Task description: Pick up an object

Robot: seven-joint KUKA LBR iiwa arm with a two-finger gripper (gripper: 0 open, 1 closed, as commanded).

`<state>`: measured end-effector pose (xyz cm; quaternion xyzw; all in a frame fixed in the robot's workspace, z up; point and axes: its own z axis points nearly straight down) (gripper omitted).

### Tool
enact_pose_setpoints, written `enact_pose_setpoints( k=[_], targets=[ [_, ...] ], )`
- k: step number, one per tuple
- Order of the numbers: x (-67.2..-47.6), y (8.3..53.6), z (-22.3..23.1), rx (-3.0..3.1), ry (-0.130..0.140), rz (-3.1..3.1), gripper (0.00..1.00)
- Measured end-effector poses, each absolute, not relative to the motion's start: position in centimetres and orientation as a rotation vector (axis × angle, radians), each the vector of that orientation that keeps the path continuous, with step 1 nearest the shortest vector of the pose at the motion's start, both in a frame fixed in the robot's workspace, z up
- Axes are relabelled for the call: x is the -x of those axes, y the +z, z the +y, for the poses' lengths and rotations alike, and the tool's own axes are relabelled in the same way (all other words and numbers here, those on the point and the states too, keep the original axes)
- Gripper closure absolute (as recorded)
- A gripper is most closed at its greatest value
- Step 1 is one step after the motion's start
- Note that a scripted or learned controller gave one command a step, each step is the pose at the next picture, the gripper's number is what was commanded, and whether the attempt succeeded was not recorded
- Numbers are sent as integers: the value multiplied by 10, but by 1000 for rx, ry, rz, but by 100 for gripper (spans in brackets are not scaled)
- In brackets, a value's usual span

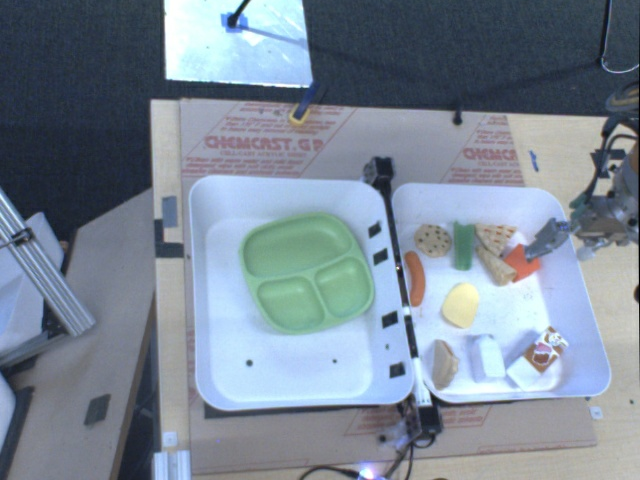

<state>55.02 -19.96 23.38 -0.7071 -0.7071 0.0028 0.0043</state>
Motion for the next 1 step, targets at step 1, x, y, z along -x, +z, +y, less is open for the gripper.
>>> enact_pose_setpoints(
  k=[1],
  targets=[
    [-553, 240, -199, 2219, -1, -2226, 0]
  ],
)
